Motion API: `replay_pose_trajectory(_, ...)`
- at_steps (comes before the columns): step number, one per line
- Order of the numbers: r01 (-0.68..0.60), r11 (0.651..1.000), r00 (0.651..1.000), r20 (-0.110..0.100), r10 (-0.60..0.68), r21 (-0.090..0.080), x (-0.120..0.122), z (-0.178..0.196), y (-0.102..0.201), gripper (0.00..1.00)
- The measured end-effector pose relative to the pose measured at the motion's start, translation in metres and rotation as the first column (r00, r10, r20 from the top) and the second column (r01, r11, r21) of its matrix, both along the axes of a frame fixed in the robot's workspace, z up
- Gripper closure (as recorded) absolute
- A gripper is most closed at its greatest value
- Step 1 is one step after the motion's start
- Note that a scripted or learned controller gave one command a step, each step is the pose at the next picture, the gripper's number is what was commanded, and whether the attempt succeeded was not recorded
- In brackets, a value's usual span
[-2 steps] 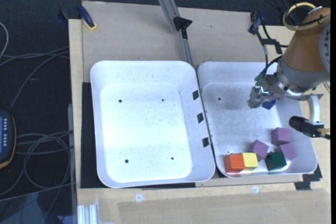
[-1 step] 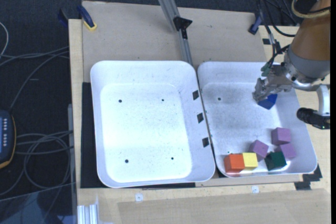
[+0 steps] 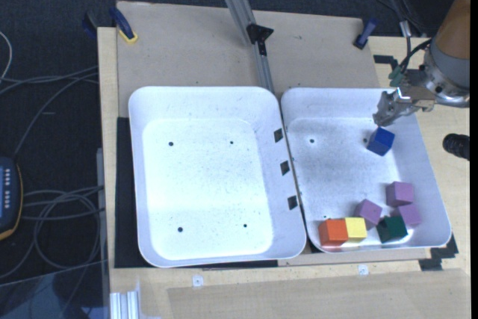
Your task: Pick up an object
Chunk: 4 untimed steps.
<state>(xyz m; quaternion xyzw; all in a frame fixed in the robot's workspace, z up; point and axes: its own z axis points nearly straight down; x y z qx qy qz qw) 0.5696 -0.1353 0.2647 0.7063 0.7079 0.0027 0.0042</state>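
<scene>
The hand (image 3: 388, 113) hangs over the right bin (image 3: 432, 160) — just above a blue cube (image 3: 381, 141). Its grip state — impossible to tell.

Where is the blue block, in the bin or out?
In. The blue block sits inside the right bin, just below the gripper.

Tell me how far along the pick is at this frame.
Done: the end effector has reached over the right bin. In hand: it sits just above the blue cube; whether it grips the cube can't be told. Left: a confirmed lift. The other blocks lie clustered at the bin's near edge.
</scene>
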Motion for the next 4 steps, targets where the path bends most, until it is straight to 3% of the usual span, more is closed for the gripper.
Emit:
replay_pose_trajectory(1,-0.006,1.000,1.000,-0.005,0.006,0.004,0.005,0.006,0.057,1.00)
replay_pose_trajectory(2,-0.004,1.000,1.000,-0.013,0.004,0.005,0.010,-0.011,0.105,1.00)
replay_pose_trajectory(4,-0.004,1.000,1.000,-0.010,0.004,0.004,0.023,-0.035,0.215,1.00)
